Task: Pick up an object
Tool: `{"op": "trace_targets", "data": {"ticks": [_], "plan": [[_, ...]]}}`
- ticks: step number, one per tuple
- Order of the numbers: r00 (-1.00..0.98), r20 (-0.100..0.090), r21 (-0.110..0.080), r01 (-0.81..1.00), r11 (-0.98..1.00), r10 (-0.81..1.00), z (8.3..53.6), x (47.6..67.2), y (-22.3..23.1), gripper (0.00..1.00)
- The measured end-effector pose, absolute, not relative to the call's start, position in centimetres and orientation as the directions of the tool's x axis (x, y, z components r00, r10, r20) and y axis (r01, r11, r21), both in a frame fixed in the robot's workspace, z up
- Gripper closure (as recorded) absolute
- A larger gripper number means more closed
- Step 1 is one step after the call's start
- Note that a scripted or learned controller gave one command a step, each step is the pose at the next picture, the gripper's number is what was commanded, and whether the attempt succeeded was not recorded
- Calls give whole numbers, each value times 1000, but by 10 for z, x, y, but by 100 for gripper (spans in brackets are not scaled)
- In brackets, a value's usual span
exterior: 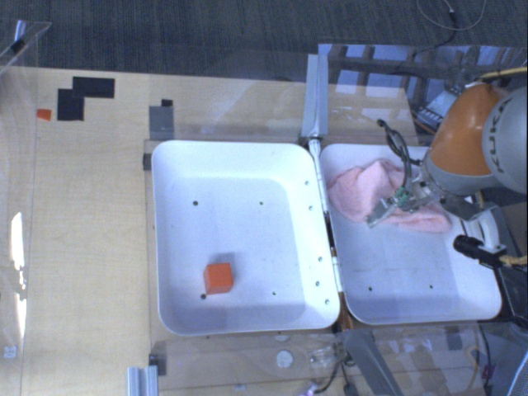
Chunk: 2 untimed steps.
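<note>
Your counter (82,246) carries two white bins side by side. The hand (386,210) sits low in the right bin (421,299), on the pink cloth (363,190), which spreads left of it; you cannot tell its grip. The orange block (219,278) lies far left, in the left bin (239,172).

Black tape shapes (82,96) (angular) on the wooden bench (74,246).
</note>
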<state>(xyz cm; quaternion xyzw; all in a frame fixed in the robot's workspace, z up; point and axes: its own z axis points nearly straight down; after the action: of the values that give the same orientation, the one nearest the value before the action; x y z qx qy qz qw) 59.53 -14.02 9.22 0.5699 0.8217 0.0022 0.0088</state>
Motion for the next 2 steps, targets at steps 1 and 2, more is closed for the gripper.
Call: {"op": "trace_targets", "data": {"ticks": [1, 2], "plan": [[-173, -4, 13, 985, 173, 985, 92, 622, -156, 0], [-161, -2, 4, 987, 161, 987, 101, 597, -165, 0]]}}
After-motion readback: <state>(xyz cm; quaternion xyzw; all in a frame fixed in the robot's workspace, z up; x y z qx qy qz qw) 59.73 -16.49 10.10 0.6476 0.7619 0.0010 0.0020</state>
